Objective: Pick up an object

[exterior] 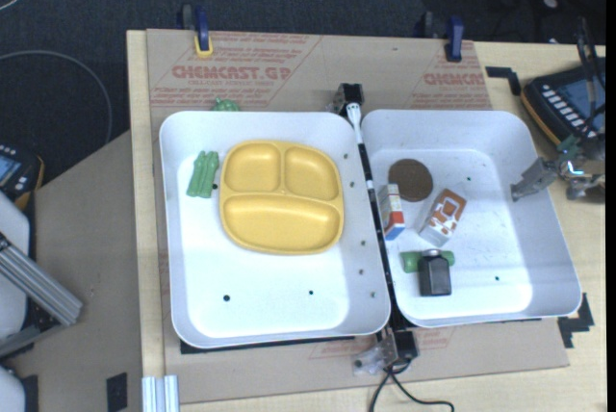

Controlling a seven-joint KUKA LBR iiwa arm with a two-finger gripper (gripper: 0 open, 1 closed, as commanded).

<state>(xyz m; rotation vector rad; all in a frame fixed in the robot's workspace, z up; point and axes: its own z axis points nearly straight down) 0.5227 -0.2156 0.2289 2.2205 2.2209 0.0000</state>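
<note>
Camera view looks down on a wooden bench (289, 64) printed with red lettering, carrying two shallow white bins side by side. The left bin (279, 304) holds a yellow divided plate (282, 196) toward its far half, with a green ridged piece (203, 174) just beside the plate's left edge. The right bin (510, 275) holds the smaller things: a brown disc (411, 179) at the far side, an orange-and-white packet (443, 216) just right of centre, a small white box with red and blue marks (392, 211) close to the bin's left wall, and a black block (435, 274) at the near side, touching a small green item (414, 260) on its left. The gripper (532, 181) sits at the right bin's right rim, well apart from all of these objects; its grey fingers point left into the bin, and whether they stand apart or together cannot be told. Two blue clamps (200, 23) grip the bench's far edge.
</note>
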